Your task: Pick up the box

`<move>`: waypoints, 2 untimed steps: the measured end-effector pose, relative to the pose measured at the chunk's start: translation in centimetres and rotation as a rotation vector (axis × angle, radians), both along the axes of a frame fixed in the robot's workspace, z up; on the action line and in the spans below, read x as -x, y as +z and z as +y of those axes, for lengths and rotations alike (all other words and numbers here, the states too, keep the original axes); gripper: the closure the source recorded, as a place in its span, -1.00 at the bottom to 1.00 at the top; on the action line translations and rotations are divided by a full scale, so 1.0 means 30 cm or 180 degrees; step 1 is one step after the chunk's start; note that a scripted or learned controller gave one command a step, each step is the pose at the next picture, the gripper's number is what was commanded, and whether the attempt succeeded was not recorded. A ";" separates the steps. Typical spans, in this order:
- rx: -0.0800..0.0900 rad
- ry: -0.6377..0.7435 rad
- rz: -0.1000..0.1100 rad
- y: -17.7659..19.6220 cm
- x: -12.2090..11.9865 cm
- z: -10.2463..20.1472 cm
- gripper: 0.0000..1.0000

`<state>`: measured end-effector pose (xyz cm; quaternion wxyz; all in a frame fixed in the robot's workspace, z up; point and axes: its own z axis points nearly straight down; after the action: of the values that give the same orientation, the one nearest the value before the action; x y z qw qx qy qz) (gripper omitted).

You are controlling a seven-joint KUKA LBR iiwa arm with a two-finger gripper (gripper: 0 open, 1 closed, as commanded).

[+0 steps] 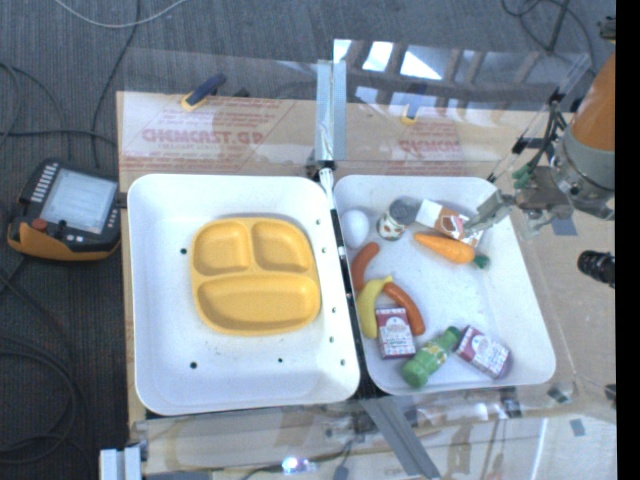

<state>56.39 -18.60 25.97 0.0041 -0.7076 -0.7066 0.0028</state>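
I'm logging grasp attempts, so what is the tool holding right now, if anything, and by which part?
It cannot be told. The tool sits over the right bin's upper corner by the carrot; both boxes lie untouched near the front.

Yellow tray (pixel 256 275) in the left bin (pixel 160 368), right bin (pixel 525 313) holding carrot (pixel 444 247), egg (pixel 356 226), banana (pixel 372 298), two sausages — one (pixel 364 264) far, one (pixel 406 307) nearer — green bottle (pixel 430 357), pendant (pixel 65 211) far left

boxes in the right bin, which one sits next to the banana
The red box just below the banana, left of the green bottle; the other box lies near the bin's lower-right corner.
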 end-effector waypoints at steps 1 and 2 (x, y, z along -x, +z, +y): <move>-0.0005 -0.0050 0.0002 -0.515 0.150 -0.007 -1.00; -0.0022 0.0746 -0.0041 -0.569 -0.034 -0.080 -1.00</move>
<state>57.40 -21.01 8.89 0.0016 -0.6202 -0.7845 -0.0037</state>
